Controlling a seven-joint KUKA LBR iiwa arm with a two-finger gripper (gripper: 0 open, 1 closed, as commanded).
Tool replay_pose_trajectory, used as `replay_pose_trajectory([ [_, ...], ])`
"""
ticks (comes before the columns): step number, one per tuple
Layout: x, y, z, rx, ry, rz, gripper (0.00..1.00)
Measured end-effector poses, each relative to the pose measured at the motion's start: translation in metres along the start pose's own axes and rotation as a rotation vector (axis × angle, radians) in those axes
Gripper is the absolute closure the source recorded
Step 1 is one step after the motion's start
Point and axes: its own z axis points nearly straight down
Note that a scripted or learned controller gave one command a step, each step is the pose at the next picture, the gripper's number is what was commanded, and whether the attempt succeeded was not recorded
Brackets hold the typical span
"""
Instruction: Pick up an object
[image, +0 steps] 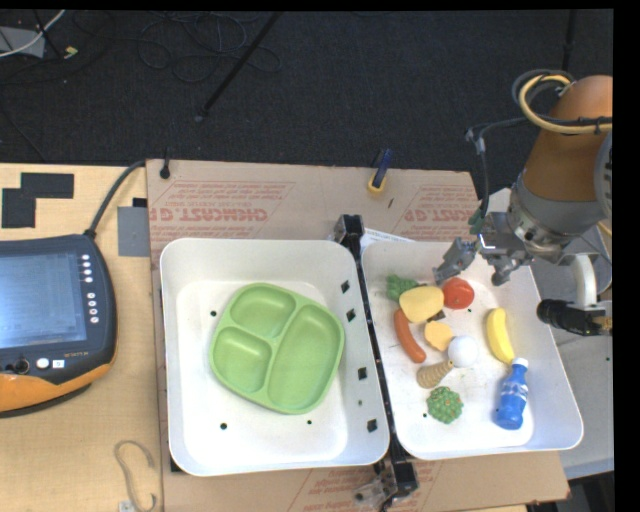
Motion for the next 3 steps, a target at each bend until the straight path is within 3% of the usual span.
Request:
replay_pose_trajectory([
  [1,0.0,0.002,-0.007,-0.013,-0.002,-0.002,0.0],
  [3,0.002,-0.01,0.101,-0.006,0.0,-0.002,0.0],
])
